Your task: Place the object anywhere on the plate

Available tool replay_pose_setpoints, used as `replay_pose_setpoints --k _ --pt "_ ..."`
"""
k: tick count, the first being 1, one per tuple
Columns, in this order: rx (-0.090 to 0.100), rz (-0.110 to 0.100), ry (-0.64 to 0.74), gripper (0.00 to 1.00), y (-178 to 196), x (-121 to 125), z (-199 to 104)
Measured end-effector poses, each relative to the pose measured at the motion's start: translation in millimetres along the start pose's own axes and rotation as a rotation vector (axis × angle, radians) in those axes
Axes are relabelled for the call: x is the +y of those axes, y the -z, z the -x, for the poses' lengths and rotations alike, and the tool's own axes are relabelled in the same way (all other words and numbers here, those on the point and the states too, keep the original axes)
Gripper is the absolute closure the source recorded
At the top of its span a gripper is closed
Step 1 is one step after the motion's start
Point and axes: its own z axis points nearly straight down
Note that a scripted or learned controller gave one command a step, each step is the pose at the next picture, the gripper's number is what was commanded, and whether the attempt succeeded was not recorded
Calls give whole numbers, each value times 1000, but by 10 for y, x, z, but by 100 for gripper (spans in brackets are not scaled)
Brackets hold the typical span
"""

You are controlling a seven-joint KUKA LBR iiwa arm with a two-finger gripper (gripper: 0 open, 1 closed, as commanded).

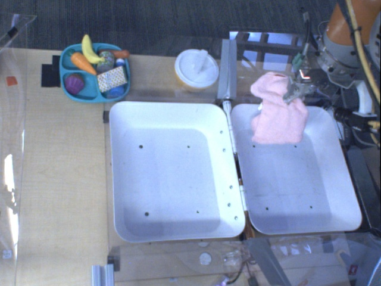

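I see the left bin [172, 171] with its whole floor bare, and the right bin [300, 183] bare across its near half. My gripper [293, 93] is clenched on a pink cloth [277, 117] – soft, crumpled, hanging over the right bin's far edge. Beyond the bins sits a yellow-rimmed white plate [196, 69].

The grey arm with its orange band [339, 25] reached in from the right. Its two-finger metal gripper [293, 93] pointed down-left, low.

No text, label, brand, number or sign can be read on anything here
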Motion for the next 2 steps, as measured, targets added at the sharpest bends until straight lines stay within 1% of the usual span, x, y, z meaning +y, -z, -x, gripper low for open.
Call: replay_pose_setpoints --k 1,2 --pt "2 -2 -6 100 -472 -71 34" --pt "1 -1 -3 100 -664 -58 17"
